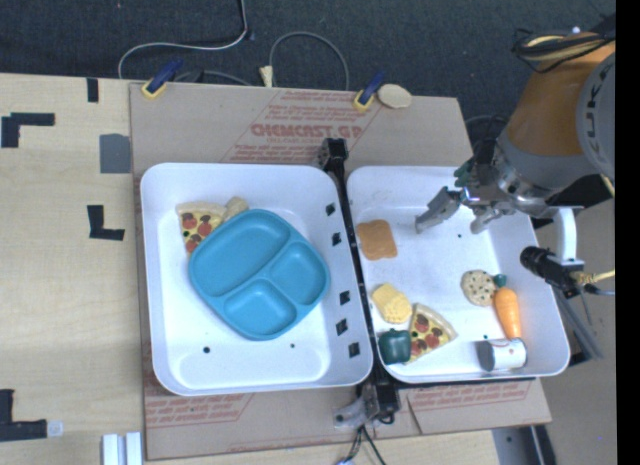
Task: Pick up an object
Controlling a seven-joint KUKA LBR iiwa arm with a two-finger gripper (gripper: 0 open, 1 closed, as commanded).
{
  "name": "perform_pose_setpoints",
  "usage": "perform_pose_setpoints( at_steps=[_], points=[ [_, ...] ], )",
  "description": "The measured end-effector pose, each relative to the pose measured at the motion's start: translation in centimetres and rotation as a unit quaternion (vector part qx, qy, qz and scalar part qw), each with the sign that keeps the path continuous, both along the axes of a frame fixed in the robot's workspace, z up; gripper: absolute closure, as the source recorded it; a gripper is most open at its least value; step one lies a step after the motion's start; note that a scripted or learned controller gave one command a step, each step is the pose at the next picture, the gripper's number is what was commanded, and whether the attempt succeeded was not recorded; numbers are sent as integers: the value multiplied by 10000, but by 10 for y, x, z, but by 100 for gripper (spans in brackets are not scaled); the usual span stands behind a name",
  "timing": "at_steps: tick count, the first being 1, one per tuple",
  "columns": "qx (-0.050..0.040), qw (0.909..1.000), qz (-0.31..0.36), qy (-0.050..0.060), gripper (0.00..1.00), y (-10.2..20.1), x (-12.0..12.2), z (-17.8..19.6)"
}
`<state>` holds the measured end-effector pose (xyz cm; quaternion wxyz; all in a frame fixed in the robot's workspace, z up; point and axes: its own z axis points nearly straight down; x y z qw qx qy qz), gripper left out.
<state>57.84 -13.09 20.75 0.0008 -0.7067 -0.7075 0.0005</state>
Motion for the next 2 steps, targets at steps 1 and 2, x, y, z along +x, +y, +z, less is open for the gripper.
perform_pose_setpoints(
  at_steps=[1,2],
  points=[
    [-16,10000,19,-27,0,37,40,-129],
    [-13,10000,2,-42,100,35,41,-110]
  ],
)
